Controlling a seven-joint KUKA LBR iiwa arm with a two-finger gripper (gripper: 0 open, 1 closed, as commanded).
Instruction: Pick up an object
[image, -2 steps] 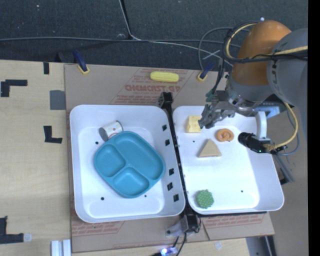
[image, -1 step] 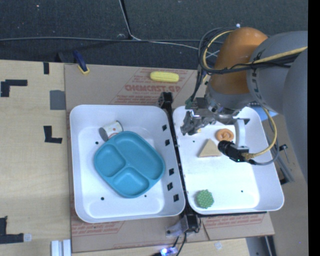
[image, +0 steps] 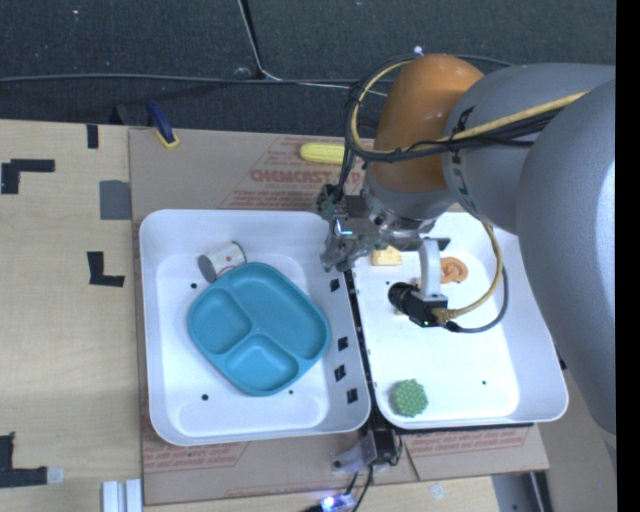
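My gripper (image: 343, 240) hangs below the orange wrist band, over the back of the divide between the two bins. A blue divided plate (image: 258, 325) lies in the left bin (image: 165, 330), with a small grey cup (image: 220, 262) on its side at the plate's back left corner. In the right bin (image: 500, 380) sit a green bumpy ball (image: 408, 397) near the front, a pale yellow block (image: 385, 257) just right of the gripper, and an orange piece (image: 453, 270) partly behind the arm's hardware. Nothing is visibly held.
A yellow object (image: 322, 153) lies on the cardboard behind the bins. A black fitting with a yellow cable (image: 415, 303) hangs from the wrist over the right bin. The large grey arm covers the right bin's back right part.
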